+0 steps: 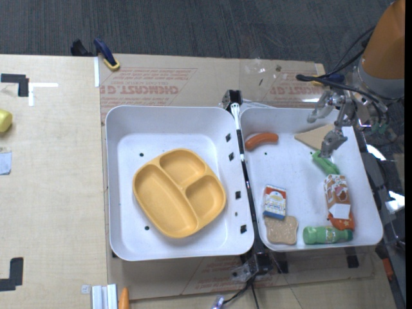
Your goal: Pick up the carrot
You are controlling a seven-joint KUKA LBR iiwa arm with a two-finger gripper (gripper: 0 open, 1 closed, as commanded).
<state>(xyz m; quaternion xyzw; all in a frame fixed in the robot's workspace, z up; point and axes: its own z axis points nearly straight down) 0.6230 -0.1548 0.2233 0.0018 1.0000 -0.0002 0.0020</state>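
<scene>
An orange-red, elongated piece (261, 139) lies at the back left of the right bin (309, 182); it is the most carrot-like thing in view. A short green piece (326, 164) lies by the bin's right side, with an orange and white packet (338, 201) just in front of it. My gripper (324, 134) hangs over the back right of the right bin, above a beige wedge (313, 137) and just behind the green piece. Its fingers (332, 140) stand apart and hold nothing. It is roughly a hand's width to the right of the orange-red piece.
The right bin also holds a small box (275, 201), a tan cracker (281, 230) and a green bottle (327, 235) along the front. A yellow divided plate (179, 192) sits in the left bin (122, 192). Cables and the arm crowd the right edge.
</scene>
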